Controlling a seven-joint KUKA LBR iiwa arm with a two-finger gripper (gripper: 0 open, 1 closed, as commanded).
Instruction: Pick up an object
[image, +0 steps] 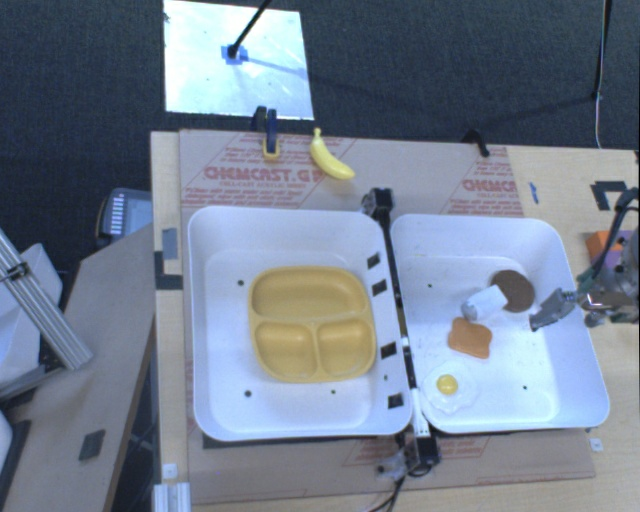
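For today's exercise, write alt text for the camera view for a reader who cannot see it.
A gripper reaches into the right bin beside a white cylinder, brown disc, toast and fried egg. The left bin holds a yellow tray.

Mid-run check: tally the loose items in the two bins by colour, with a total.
Yellow: 1, the divided tray in the left bin.
Brown: 1, round disc.
White: 1, small cylinder.
Orange: 1, toast-like piece.
White and yellow: 1, fried egg.
Total: 5.

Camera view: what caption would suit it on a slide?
Grey robot gripper hovers over right white bin beside small white cylinder; left bin holds yellow divided tray.
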